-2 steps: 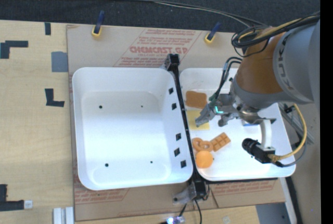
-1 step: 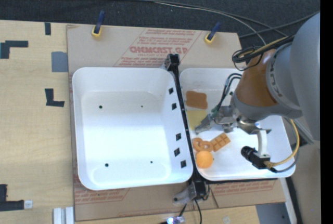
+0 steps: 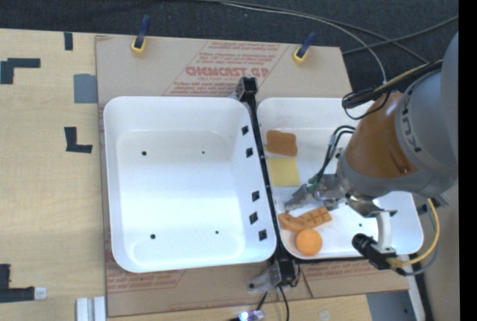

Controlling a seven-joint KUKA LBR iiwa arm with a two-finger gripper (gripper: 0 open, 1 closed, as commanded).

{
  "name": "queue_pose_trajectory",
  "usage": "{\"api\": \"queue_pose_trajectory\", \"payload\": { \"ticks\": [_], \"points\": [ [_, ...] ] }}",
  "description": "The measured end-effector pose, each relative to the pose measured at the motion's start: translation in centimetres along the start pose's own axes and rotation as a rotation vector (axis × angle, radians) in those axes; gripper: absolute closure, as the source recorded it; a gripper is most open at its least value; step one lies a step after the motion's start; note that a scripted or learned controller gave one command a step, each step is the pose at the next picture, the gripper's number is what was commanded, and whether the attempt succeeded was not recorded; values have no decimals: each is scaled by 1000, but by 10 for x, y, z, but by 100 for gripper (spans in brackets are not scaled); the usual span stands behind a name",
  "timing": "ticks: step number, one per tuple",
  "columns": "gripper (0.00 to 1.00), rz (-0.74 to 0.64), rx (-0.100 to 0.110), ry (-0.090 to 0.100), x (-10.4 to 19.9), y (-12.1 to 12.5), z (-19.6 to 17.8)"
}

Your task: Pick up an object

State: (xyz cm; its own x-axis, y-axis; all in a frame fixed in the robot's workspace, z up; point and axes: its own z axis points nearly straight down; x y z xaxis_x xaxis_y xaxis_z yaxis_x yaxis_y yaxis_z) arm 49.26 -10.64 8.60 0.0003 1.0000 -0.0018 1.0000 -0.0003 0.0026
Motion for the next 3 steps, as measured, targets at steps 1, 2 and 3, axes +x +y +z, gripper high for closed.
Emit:
{"api": "queue_pose_trajectory", "payload": {
  "ticks": [1, 2, 3],
  "points": [
    [0, -8, -8, 1, 38, 61, -104],
    [0, -2, -3, 0, 29, 84, -158],
    [0, 1, 12, 1, 3, 89, -56]
  ]
}}
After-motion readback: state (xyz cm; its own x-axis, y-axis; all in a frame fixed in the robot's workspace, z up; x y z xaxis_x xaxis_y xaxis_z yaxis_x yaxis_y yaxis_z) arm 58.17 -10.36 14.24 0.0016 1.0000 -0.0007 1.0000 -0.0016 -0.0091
